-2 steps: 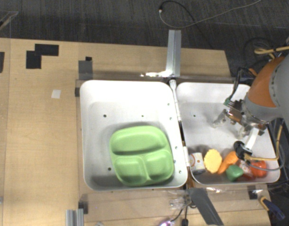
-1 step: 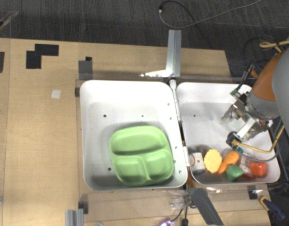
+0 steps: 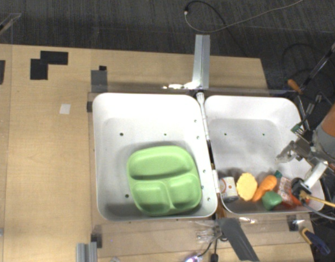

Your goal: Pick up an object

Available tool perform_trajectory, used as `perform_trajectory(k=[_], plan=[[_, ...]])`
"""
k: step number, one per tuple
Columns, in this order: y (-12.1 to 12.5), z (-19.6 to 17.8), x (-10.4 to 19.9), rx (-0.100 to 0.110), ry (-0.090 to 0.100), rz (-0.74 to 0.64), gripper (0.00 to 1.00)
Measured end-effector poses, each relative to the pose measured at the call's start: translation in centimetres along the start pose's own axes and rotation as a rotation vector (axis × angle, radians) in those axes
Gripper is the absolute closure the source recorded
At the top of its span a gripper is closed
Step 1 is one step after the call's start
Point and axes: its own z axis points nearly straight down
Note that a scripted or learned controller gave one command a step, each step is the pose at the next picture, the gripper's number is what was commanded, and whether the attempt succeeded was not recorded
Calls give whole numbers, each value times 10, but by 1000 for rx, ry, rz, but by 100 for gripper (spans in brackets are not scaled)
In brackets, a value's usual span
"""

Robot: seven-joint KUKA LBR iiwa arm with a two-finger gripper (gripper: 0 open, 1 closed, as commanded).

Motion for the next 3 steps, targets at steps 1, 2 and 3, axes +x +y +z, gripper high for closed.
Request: perform_trajectory(k=[1, 2, 3], plan=[[-47, 4, 48, 3, -1, -12, 0], [-2, 51, 6, -4, 5, 15, 0], [18, 18, 54, 1, -1, 143, 0]])
